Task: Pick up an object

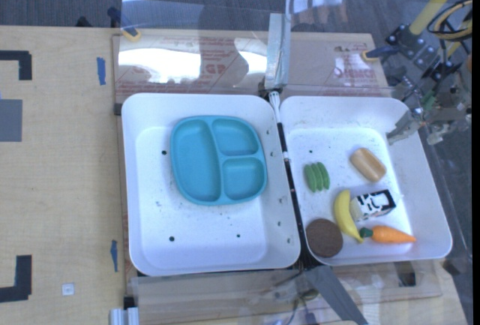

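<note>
Wood bench [60, 166] carries two white bins: left bin [142, 226] has a teal divided plate [218, 160], right bin [427, 188] holds the loose items. Arm's gripper [411, 123] sits over the right bin's upper-right rim, nothing between its fingers, can't tell their spread. Pick candidates by size: banana [346, 215], brown disc [325, 236], bread roll [367, 163], carrot [390, 236], black-white block [373, 203], green pea pod [316, 176].
</note>
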